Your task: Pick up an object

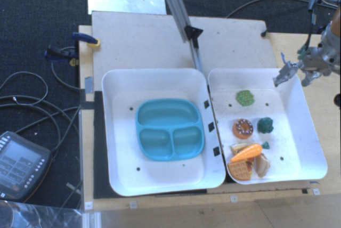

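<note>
The right bin (306, 115) holds several toy foods: a green round piece (245, 97), a sprinkled donut (243, 128), a dark green broccoli (265, 125), an orange carrot (246, 152), a waffle (240, 170) and a tan piece (262, 164). My gripper (295, 75) hangs above the bin's far right corner, up and to the right of the green round piece. Its fingers stand apart with nothing between them, so it is open.
The left bin (120, 115) bears a blue divided plate (170, 129). A slanted metal pole (178, 6) crosses the board behind the bins. Cables and a handheld pendant (21, 164) lie on the floor at left.
</note>
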Robot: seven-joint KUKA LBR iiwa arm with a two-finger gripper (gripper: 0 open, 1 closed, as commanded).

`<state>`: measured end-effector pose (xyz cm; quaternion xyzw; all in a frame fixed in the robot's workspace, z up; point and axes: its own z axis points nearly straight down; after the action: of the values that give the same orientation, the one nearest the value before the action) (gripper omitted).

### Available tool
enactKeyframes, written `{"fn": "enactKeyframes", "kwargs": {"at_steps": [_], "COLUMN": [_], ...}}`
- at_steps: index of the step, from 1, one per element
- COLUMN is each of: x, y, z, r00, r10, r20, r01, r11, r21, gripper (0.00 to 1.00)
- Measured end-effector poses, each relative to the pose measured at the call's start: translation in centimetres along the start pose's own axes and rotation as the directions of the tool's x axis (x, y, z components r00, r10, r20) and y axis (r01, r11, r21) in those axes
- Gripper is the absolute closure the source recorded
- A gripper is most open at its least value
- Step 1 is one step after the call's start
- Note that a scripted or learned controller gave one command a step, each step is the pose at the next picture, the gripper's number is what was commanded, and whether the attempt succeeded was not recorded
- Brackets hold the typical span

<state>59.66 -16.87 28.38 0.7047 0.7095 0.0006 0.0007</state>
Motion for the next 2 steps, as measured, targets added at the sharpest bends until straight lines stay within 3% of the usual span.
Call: {"fn": "enactKeyframes", "kwargs": {"at_steps": [1, 2], "x": [0.0, -0.5], "y": [0.0, 0.1], "z": [0.0, 6.1], "r00": [1.000, 1.000], "r10": [0.000, 0.007], "r20": [0.000, 0.000], "r01": [0.000, -0.007], "r11": [1.000, 1.000], "r21": [0.000, 0.005], "gripper": [0.00, 0.00]}}
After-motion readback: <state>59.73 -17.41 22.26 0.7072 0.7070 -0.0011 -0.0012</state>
